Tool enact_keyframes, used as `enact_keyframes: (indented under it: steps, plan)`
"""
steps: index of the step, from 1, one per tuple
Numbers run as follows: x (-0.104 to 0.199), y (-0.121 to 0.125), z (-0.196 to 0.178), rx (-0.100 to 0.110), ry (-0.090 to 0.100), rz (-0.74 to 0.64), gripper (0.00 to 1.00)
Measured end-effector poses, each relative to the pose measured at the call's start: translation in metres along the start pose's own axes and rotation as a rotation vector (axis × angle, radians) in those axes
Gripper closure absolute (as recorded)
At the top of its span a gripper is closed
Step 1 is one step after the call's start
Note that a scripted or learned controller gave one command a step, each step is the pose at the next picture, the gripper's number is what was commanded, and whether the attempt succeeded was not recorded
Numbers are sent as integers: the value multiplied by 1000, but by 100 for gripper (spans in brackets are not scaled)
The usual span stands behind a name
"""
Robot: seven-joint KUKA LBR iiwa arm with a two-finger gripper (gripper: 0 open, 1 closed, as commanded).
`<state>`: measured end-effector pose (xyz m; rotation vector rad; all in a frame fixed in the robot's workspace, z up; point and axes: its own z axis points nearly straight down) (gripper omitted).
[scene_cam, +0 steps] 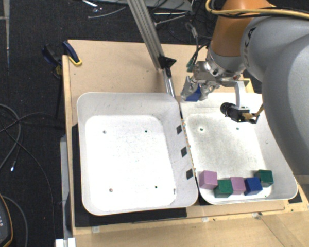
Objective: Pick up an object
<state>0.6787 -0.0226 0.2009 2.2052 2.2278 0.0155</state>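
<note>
Camera view, looking down at a slant: a small blue block (pixel 192 93) sits between the fingers of the gripper (pixel 194 90), held clear above the top edge of the right bin (pixel 232 145), just right of frame centre and a little above it. The fingers are closed onto the block from either side. Above the wrist, the orange band (pixel 237 22) of the grey arm (pixel 286 81) fills the upper right of the frame.

Along the bottom edge of the right bin lie five more blocks in a close cluster: a light purple block (pixel 209 179), a dark green block (pixel 224 188), a pink block (pixel 238 185), a blue cube (pixel 253 185) and a green cube (pixel 265 177).

To the left of centre lies the left bin (pixel 126 156), its floor speckled. Both bins rest on a tan bench (pixel 113 66).
</note>
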Motion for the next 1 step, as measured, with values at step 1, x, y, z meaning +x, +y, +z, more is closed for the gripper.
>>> enact_keyframes:
  steps: [1]
  plan:
    - [82, -22, -14, 12, 2, 0, 100]
